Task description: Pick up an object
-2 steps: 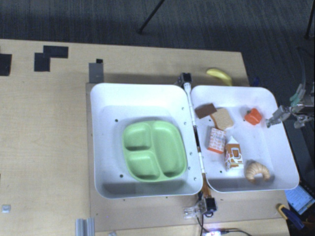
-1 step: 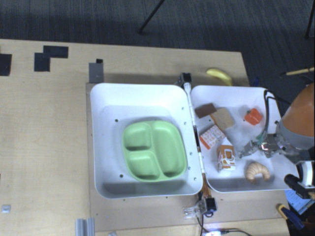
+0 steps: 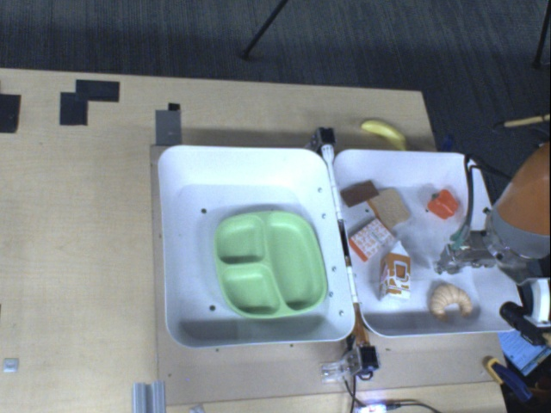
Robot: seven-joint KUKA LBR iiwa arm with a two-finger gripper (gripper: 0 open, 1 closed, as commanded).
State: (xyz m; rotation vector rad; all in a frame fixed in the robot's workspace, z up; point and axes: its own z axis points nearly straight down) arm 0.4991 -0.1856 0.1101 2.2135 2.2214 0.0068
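Observation:
The right bin holds several small objects: a brown block, a tan sponge-like piece, an orange-red item, a red-and-white packet, a small orange-and-white carton and a croissant. My gripper hangs over the right side of this bin, just above the croissant and right of the carton. I see nothing held in it.
The left bin bears a green divided tray. A banana lies on the bench behind the right bin. The arm's orange band fills the right edge. Black marks sit at the bench's far left.

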